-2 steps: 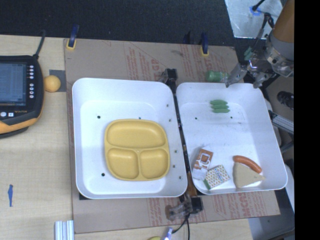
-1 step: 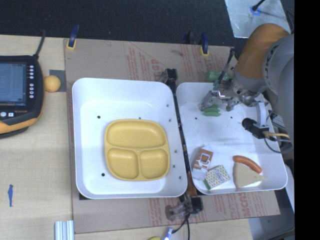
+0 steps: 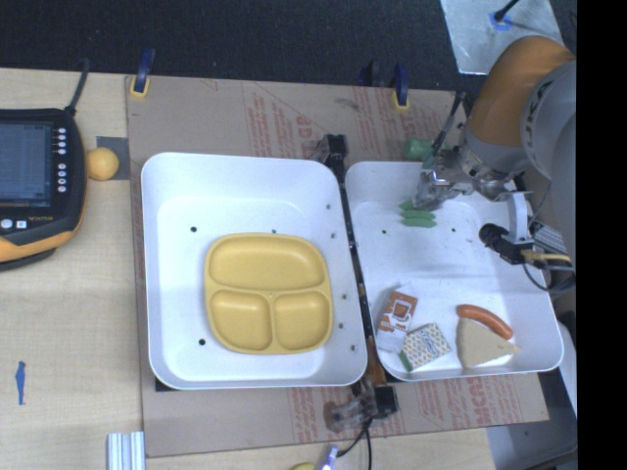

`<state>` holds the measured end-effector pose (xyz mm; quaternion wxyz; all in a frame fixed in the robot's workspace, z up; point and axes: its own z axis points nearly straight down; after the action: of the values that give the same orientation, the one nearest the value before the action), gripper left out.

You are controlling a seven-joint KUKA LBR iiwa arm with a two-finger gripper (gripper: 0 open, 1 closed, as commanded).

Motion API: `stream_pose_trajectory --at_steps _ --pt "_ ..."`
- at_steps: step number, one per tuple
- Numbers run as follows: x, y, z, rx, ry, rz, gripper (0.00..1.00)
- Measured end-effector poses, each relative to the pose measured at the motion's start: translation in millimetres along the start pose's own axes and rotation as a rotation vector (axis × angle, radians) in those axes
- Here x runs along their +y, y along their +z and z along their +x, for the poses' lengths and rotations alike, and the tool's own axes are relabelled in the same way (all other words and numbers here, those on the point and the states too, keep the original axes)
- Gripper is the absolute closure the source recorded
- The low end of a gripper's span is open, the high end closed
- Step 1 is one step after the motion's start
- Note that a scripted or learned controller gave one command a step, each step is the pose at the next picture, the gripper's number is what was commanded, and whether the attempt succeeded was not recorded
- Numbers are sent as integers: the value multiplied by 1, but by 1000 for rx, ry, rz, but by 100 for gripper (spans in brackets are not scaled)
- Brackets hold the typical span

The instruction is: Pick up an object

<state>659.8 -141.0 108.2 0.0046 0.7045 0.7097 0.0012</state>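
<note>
The gripper (image 3: 429,196) sits low in the upper part of the right bin (image 3: 460,253), in the upper right of the frame, directly over a small green object (image 3: 419,216) that lies on the bin floor. Its tips come down to the top edge of that green piece, but whether they are spread, closed or clasping anything cannot be told from this angle. Behind the gripper the grey arm with its orange band (image 3: 509,76) rises toward the upper right corner.

Along the lower edge of the same bin lie a small brown and white packet (image 3: 398,311), a patterned green-and-white packet (image 3: 425,346) just beside it, a pale wedge-shaped object (image 3: 482,346) and a red sausage-shaped object (image 3: 484,319) touching the wedge's upper side.

The left bin (image 3: 171,262) holds a yellow divided plate (image 3: 267,292) with three compartments, lying flat near its middle.

At the left edge of the frame a control pendant (image 3: 34,189) rests on the bench, with a yellow ball (image 3: 102,164) just to its right.
</note>
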Motion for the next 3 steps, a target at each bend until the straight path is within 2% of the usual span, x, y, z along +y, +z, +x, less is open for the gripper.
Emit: stream_pose_trajectory --at_steps 1,2,3 --pt "-2 3 0 1 0 6 0" --pt "-1 -8 -1 0 -1 5 100" --pt "-2 -8 -1 0 -1 5 0"
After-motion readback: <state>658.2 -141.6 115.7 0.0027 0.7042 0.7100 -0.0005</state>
